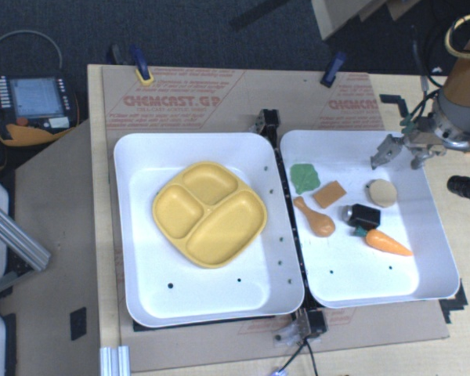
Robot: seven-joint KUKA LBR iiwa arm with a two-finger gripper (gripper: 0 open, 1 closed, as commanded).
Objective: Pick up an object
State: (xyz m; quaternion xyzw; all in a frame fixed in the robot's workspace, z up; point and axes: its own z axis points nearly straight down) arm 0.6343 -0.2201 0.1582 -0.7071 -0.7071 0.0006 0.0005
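No object is held yet. Candidates all sit in the right bin (423,276), below and to the left of the gripper (397,154) in the camera view. Closest is the round beige piece (382,192), just below the fingertips and apart from them. Next out: the black block (363,215) and the orange carrot (388,243), touching or nearly touching each other, further below. Further left of the gripper: the tan square piece (329,194), the drumstick-shaped piece (315,218) and the green leaf piece (304,177), packed close together.

The gripper is seen above the bin's upper right corner, its two fingers spread apart with nothing between them.

Judged best target: the round beige piece. It is nearest, and clear space is seen on its upper and right sides. A short move down and slightly left should be enough. The fingers should be centred over it before descent, so that one pad is not landed on top. The black block sits close on its lower left, so the fingers are better aligned away from that side. A rounded shape may be squeezed out on closing, so a low grasp is advised.

The yellow divided plate (210,212) lies in the left bin (141,288), far left of the gripper, and is not needed.
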